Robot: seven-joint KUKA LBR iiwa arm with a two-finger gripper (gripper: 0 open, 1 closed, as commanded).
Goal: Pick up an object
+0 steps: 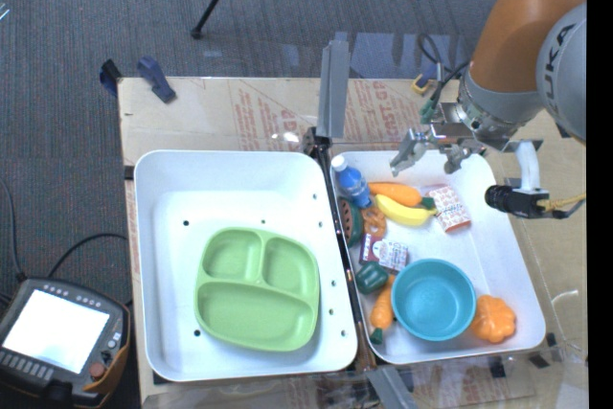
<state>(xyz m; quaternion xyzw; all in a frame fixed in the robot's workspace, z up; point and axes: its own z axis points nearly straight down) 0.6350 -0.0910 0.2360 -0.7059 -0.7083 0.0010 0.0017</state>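
The gripper point(433, 151) is seen above the far end of the right bin point(510, 249), its jaws spread apart with nothing between them. Just below the jaws lie a carrot point(397, 193) and a banana point(404, 211), with a red-and-white packet point(450, 208) beside them. A small bottle point(351, 183) lies to the lower left of the jaws. Farther below them, a blue bowl point(433, 300) and an orange pepper point(493, 319) are found. A green divided plate point(257, 287) rests in the left bin point(168, 206), well apart from the jaws.
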